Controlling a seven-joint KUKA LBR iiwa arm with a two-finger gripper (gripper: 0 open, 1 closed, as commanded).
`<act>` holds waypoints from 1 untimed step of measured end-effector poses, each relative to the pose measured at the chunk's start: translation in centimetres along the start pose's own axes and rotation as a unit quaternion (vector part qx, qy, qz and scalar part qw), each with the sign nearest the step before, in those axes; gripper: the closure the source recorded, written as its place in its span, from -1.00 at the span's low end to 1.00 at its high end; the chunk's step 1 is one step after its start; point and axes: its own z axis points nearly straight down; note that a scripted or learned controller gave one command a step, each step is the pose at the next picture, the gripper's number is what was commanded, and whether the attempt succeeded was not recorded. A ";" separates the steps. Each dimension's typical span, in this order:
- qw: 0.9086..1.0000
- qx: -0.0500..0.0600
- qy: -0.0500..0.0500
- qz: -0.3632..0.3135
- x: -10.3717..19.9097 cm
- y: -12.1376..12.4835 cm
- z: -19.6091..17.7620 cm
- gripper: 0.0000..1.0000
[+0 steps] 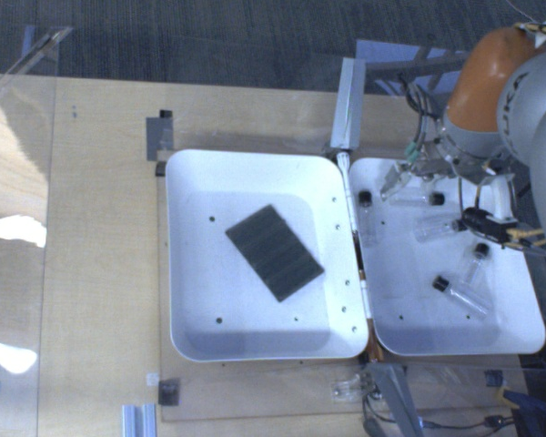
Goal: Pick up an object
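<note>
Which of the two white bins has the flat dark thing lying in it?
The left bin. A dark grey ribbed pad lies in its middle, while the right bin holds small clear vials instead.

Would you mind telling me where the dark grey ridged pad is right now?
The dark grey ridged pad lies flat near the middle of the left bin, turned at a slant to its walls and apart from the clear vials in the right bin.

Legible markings: none found.
We read no text, label, brand, number or sign on the two white bins (255,167), the dark ribbed pad (275,251) lying in the left one, the small clear vials (460,291) in the right one, the arm's orange band (488,82), or the wooden bench (91,271).
</note>
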 end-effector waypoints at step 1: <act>1.000 -0.003 -0.001 -0.003 0.1 0.3 -1.2 1.00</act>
